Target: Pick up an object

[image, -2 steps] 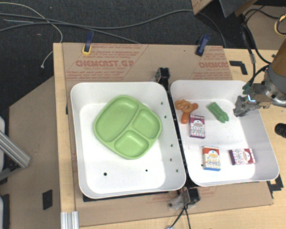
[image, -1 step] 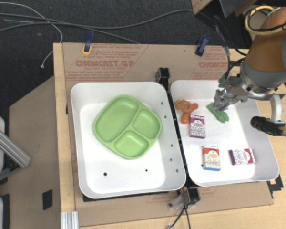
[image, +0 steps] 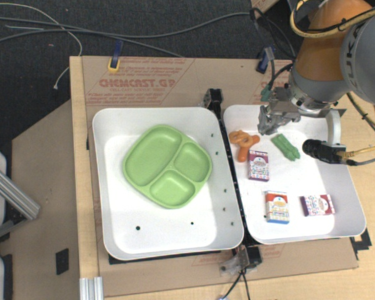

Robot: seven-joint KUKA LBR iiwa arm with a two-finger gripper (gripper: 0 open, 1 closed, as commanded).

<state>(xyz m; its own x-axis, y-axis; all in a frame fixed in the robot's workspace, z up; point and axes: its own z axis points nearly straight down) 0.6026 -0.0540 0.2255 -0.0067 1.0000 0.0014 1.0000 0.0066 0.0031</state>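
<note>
The right bin [image: 340, 183] holds several small objects. An orange toy piece [image: 242, 144] lies near its left wall, and a green pod-shaped piece [image: 285, 147] lies just right of it. A small purple box [image: 259, 165] sits below them. Nearer the front lie a red and blue box [image: 277, 207] and a purple and white box [image: 317, 205]. My gripper [image: 269, 124] hangs over the bin's far left part, between the orange piece and the green piece and slightly behind them. Nothing shows in its grip.
The left bin [image: 112, 186] holds a green divided plate [image: 167, 165]. A black cylinder with a yellow cable [image: 322, 150] hangs from the arm over the right bin's right side. Black clamps [image: 213, 98] sit between the bins, and cardboard [image: 137, 74] lies under both.
</note>
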